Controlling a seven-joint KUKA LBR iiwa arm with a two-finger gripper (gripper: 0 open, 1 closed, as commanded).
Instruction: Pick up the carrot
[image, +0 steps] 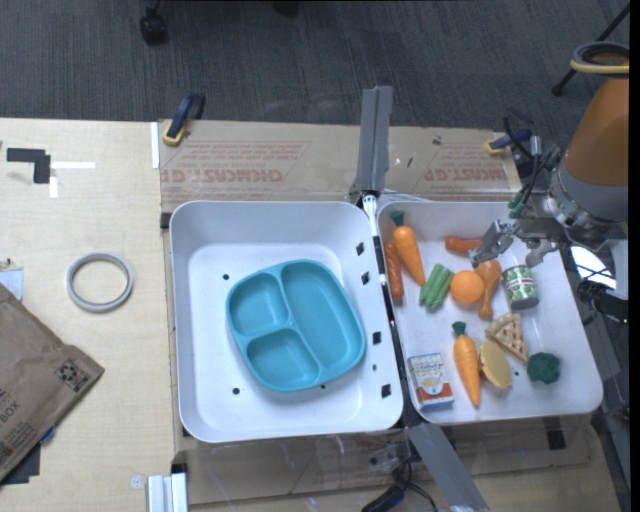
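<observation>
Two carrots lie in the right bin (578, 330). One carrot (407, 254) points down near the bin's far left, beside a reddish sausage (394, 272). The other carrot (466, 369) lies near the front, between a small juice carton (430, 378) and a yellow potato-like piece (494, 363). My gripper (516, 243) hangs over the bin's far right part, above a green-labelled can (520, 287) and right of both carrots. Its fingers stand apart, open, with nothing between them.
In the right bin also lie a green bean pod (436, 285), an orange (467, 288), a pizza slice (508, 335) and broccoli (544, 368). The left bin (200, 300) holds a blue divided plate (295, 325). A tape roll (100, 281) rests on the bench at left.
</observation>
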